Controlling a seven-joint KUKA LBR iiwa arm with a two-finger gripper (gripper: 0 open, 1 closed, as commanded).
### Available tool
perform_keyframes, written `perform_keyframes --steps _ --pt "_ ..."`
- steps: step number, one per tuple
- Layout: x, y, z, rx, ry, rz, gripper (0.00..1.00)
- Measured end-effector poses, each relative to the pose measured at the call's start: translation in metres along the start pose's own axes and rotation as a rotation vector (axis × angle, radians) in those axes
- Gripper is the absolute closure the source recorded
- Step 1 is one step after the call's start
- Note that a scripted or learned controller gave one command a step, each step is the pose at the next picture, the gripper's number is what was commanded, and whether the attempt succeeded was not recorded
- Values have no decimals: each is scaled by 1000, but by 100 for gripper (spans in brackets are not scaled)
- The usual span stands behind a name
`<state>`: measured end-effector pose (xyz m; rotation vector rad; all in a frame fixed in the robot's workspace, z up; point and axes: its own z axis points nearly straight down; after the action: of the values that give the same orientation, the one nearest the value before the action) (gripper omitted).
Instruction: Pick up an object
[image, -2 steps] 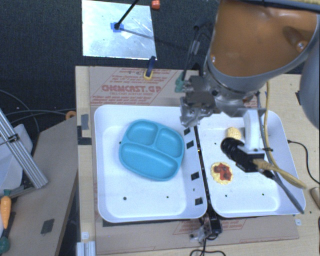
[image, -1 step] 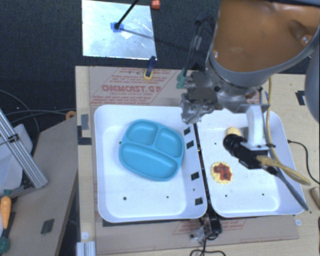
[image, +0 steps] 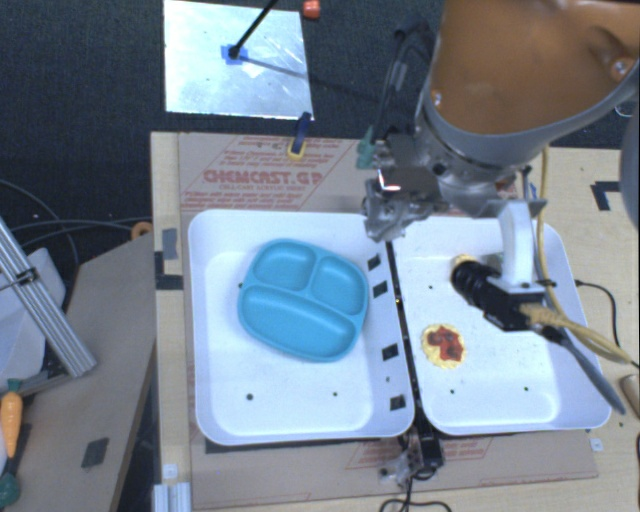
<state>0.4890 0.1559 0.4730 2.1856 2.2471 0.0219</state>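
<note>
**Arm bent down to the far end of the bins' shared edge**

The arm (image: 520, 70) is nearest the camera, and its orange band looks large and blurred there. It reaches in from the right and bends downward. The gripper (image: 382, 225) hangs at the far end of the edge that the two bins share, just over the far left corner of the right bin (image: 500, 395). Whether the gripper is open or closed cannot be told.

The brown board (image: 225, 165) under the bins bears red print near its far edge that reads "CHEMCAST GP". The finer red lines around it are too small to read, as is the red print at the board's near edge.

A blue plate (image: 300, 300) with three compartments lies flat in the middle of the left bin (image: 230, 400). A small yellow disc (image: 444, 345) with red patches lies in the right bin, near its left edge and about halfway along it, apart from the gripper. Black tabs (image: 380, 290) sit in a row along the shared edge.
</note>
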Motion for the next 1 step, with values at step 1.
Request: perform_keyframes --steps 1 --pt "-26 -6 136 26 -9 30 100"
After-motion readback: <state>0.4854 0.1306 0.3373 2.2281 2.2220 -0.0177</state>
